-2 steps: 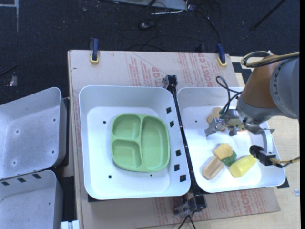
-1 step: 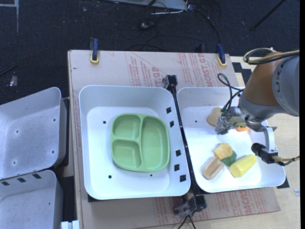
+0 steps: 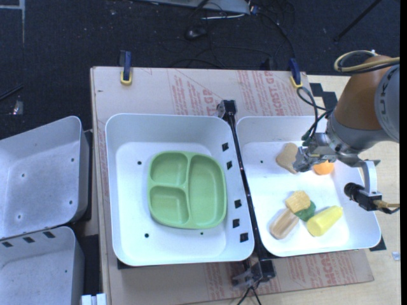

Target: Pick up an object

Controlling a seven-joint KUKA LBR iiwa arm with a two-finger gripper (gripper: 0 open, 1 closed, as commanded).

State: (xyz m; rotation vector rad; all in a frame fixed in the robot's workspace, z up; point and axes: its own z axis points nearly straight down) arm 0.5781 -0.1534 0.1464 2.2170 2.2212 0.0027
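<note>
We see the objects for picking in the right bin: a tan piece and an orange piece at its far side, with the claw low between them, just beside both, and we cannot tell how its tips are set. Nearer lie a yellow sponge with a green base, a tan roll and a yellow piece, while the left bin on the desk holds a green divided plate
</note>
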